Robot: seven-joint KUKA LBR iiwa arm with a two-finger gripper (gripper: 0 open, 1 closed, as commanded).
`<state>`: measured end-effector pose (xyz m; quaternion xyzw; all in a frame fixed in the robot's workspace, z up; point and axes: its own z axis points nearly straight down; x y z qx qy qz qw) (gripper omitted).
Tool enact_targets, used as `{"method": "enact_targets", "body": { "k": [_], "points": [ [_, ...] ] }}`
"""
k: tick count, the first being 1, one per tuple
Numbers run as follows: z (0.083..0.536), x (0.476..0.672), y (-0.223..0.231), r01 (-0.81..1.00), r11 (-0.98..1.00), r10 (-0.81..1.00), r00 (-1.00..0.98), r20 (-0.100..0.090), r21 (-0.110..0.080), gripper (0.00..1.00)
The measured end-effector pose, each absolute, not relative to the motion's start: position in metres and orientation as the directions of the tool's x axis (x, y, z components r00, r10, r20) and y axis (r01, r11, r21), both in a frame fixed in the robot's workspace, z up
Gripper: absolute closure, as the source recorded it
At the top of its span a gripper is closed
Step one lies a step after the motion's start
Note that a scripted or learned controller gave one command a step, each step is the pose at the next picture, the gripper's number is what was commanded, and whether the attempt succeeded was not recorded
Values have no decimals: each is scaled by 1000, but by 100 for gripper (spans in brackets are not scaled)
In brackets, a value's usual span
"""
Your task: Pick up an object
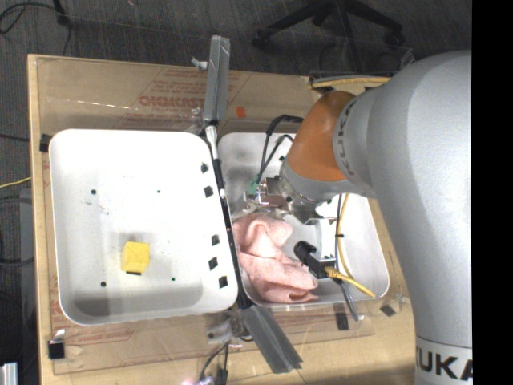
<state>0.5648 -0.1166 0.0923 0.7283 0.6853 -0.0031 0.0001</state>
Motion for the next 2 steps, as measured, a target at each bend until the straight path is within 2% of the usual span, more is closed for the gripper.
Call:
{"method": "enact_targets", "body": {
  "k": [1, 2],
  "points": [
    [102, 565, -115, 998, -55, 999, 55, -3, -5, 100],
    [191, 540, -86, 910, -415, 910, 415, -1, -4, 100]
  ]
}}
